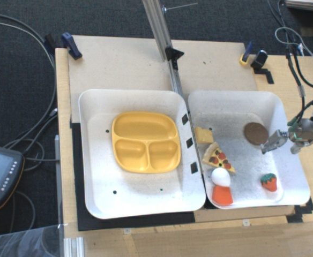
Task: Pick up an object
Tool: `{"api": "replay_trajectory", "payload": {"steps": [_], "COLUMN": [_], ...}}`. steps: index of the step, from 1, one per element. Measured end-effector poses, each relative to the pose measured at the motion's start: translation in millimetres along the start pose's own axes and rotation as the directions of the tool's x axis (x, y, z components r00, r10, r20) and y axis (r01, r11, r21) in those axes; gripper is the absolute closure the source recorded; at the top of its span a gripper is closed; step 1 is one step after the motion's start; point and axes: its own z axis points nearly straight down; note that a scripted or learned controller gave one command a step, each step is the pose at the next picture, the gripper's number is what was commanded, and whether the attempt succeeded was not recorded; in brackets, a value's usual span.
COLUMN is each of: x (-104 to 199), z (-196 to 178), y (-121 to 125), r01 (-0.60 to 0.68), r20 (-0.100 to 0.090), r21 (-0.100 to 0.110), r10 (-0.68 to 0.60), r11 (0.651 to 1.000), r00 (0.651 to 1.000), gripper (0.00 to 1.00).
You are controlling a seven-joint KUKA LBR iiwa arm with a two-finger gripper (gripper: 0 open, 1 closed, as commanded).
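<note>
Gripper [285, 139] sat over right edge of right bin [285, 103]. One finger [272, 142] pointed left, another [297, 146] on right; fingers stood wide apart, nothing between them. Brown cookie [255, 133] lay just left of gripper. Strawberry [269, 181] lay near front of bin, below gripper. Cheese [203, 135], pizza slice [218, 158], white egg [220, 176] and orange cup [223, 195] lay along bin's left side. Yellow plate [146, 142] with three parts sat in left bin [100, 197].
</note>
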Motion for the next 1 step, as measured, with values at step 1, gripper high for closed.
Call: {"api": "replay_trajectory", "payload": {"steps": [1], "x": [-0.1], "z": [0.0], "y": [0.1], "r01": [-0.001], "r20": [0.000], "r21": [-0.001], "r10": [0.001], "r11": [1.000], "r00": [1.000], "gripper": [0.00]}}
